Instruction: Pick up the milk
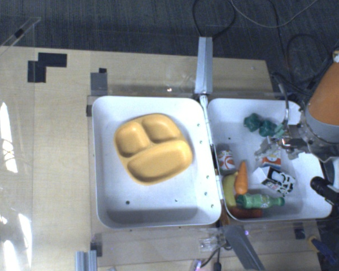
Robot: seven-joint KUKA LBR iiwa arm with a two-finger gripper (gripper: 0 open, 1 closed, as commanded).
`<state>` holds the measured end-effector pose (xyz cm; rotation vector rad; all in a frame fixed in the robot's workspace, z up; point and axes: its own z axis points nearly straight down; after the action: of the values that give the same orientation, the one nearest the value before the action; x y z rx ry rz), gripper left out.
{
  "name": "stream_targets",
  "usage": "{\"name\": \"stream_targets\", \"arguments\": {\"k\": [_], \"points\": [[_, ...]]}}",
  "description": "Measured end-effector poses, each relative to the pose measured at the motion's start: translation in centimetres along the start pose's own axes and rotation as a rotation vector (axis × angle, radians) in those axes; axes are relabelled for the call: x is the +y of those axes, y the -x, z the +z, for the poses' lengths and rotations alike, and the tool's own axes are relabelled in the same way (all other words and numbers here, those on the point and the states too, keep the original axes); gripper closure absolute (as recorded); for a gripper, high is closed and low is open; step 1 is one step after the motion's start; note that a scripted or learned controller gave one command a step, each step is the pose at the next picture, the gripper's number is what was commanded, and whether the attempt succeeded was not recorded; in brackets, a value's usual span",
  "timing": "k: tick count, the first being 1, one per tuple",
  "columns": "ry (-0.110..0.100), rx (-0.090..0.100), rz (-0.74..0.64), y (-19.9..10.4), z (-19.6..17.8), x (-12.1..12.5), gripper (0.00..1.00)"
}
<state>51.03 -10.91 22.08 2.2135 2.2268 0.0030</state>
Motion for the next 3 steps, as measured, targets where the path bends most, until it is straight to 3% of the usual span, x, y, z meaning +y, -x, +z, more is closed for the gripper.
{"name": "stream_targets", "arguments": {"k": [1, 2, 3], "points": [[0.003, 0.0, 0.234, -1.6, -3.7, -1.1, 0.0], [-0.001, 0.0, 0.126, 3.6, 5.2, -2.3, 0.0], [0.006, -0.002, -0.034, 5.2, 11.8, -2.2, 0.0]]}}
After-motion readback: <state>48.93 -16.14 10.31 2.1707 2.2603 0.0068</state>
